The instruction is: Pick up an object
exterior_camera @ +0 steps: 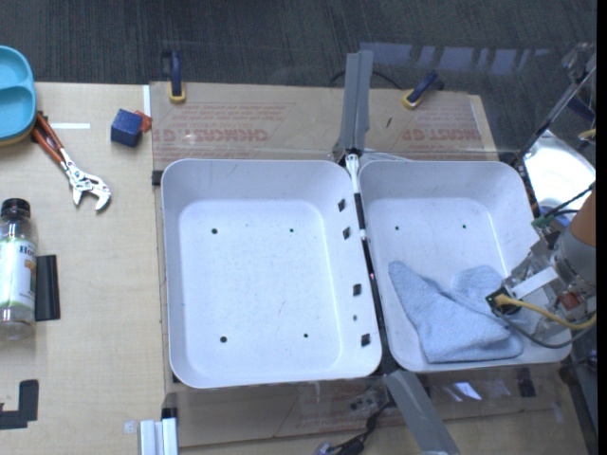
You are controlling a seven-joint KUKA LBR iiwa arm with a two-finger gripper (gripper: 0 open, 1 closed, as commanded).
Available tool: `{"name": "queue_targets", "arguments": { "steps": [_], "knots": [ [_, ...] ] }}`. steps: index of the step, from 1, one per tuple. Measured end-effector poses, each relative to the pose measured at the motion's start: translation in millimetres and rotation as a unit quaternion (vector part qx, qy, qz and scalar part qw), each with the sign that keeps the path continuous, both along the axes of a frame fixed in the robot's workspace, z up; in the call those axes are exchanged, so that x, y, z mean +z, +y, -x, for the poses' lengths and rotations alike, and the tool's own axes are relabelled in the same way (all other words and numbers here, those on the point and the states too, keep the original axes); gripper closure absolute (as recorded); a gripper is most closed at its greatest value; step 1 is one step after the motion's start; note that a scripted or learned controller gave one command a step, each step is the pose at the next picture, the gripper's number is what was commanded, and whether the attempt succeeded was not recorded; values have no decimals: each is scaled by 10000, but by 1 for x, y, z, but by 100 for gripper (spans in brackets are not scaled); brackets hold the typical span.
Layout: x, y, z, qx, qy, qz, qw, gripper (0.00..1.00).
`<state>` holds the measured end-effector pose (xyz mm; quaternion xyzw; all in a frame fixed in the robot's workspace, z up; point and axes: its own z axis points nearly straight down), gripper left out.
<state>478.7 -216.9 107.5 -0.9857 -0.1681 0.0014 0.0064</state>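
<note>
Judging by the bins, is the pick done? (A)

Not yet, I'd say. The cloth [450, 316] lies rumpled on the floor of the right bin [427, 211], down at that bin's 5 o'clock corner. Nothing is lifted. (B)

Where is the arm? (A)

The arm [574, 249] comes in over the right bin's 3 o'clock rim. Its end sits low at the cloth's 3 o'clock edge, either touching it or just above it; I cannot tell which. As for the jaws, I cannot tell whether they are spread or pressed together, because that end of the arm is too cluttered to read. (B)

So what is left? (A)

Almost all of it, in my judgement: a sure grip on the cloth, then a lift clear of the bin. The approach looks made, no more. (B)

And the containers? (A)

The right bin holds the cloth and nothing else I can see. The left bin [256, 282] shows bare white floor. Out on the table [85, 349], at 9 to 10 o'clock from the bins, lie a wrench [76, 173], a blue block [125, 127], a bottle [14, 263] and a blue dish [11, 93], all well apart from the arm. (B)
</note>
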Motion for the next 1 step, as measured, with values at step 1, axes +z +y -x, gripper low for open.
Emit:
{"name": "queue_targets", "arguments": {
  "steps": [1],
  "knots": [
    [7,-2,1,-6,21,15,10000,100]
  ]
}}
